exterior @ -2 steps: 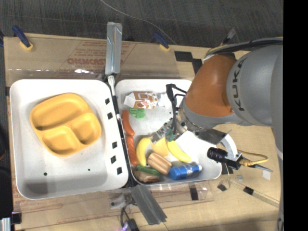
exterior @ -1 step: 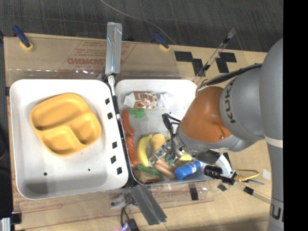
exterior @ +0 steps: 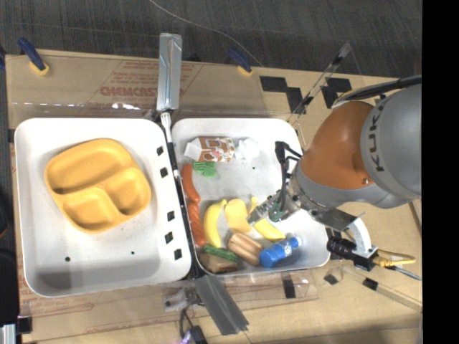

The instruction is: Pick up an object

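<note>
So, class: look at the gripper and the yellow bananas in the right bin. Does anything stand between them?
Nothing visible does. The gripper sits low in the right bin, right at the bananas, with no other object between them. The blue bottle and hot dog lie below in the view, and the carrot lies to the left.

**Right bin was crowded, left bin had room**

The right bin (exterior: 215, 131) was jammed along its near half: bananas (exterior: 224, 221), a carrot (exterior: 191, 199), a hot dog (exterior: 244, 246) and a blue bottle (exterior: 279, 252) all packed touching or just beside each other. Open floor only showed in the middle, between that pile and a wrapped packet (exterior: 215, 150) at the far wall. The arm (exterior: 358, 156) overhung the right side. In the left bin (exterior: 29, 213), a yellow tray (exterior: 97, 183) took the far part, with bare floor along the near edge.
</note>
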`<state>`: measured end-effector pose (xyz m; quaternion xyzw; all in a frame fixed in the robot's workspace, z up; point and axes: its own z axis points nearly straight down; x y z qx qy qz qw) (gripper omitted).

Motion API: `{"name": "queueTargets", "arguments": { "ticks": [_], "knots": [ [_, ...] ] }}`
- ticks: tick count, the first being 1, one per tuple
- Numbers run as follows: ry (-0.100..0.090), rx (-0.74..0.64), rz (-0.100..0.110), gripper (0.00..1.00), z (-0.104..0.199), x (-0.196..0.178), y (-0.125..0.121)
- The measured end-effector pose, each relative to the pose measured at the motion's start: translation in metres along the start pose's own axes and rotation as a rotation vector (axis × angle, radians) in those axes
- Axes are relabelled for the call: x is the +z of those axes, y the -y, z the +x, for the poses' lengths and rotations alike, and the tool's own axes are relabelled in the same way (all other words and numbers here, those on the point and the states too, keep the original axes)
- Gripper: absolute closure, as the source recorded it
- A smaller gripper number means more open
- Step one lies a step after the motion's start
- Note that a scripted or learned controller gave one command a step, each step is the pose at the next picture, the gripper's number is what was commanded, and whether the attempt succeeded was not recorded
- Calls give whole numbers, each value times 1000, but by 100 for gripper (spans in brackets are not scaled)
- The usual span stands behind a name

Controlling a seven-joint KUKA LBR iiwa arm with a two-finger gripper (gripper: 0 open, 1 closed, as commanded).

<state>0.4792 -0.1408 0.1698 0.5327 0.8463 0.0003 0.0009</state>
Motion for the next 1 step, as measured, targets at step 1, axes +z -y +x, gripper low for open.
{"name": "queueTargets", "arguments": {
  "ticks": [1],
  "knots": [
    [1,285,1,100,-59,-42,-49]
  ]
}}
